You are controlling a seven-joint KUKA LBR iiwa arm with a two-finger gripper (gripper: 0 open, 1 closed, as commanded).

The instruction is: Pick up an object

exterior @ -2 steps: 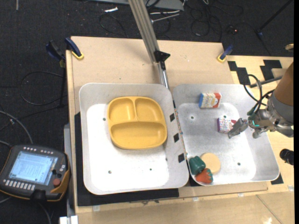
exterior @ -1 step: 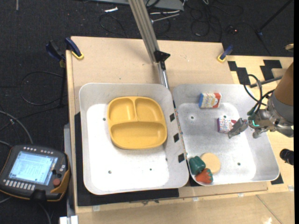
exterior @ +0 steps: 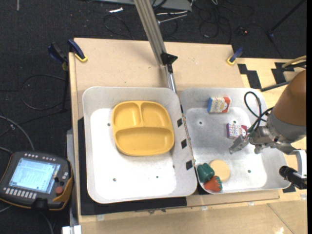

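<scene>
The right bin holds several small objects. A purple and white packet lies near its middle, and a red, white and blue carton lies at the back. At the front left corner sit a tan round disc, a green piece and a red piece. My gripper hangs low over the bin, just right of and in front of the purple packet. Its fingers stand apart with only bin floor showing between them. The grey wrist and orange band come in from the right.
The left bin bears a yellow divided plate. A metal pole slants up from the bins' back junction. Black cables loop over the right bin's far right edge. A teach pendant lies on the floor at left.
</scene>
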